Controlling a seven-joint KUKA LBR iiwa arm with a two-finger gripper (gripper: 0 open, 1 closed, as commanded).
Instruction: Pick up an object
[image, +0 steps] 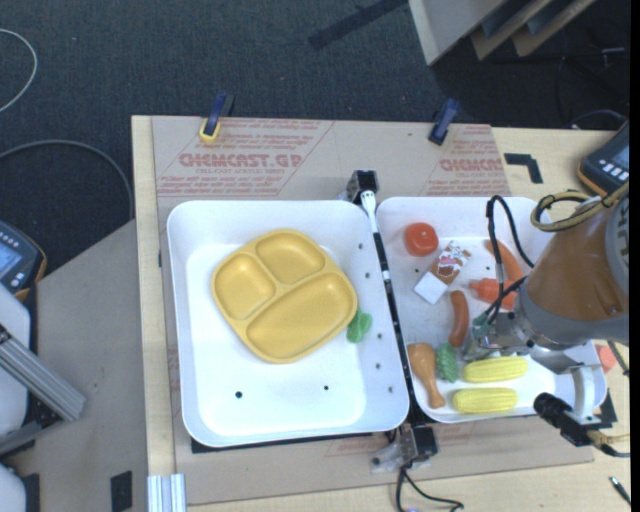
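We see a table (300, 150) topped with brown printed board, held at its far edge by two clamps (213, 118). Directly on it sit two shallow white bins side by side, touching: the left bin (200, 300) and the right bin (400, 215).

Dark carpet floor (150, 60) around a brown-papered bench (300, 160), two clamps behind.

The brown protective sheet (330, 160) on the bench carries red lettering reading "CHEMCAST GP" behind the left bin, repeated in part behind the right bin; smaller red lines around it are too small to read, as is the print on the small packet (452, 262)
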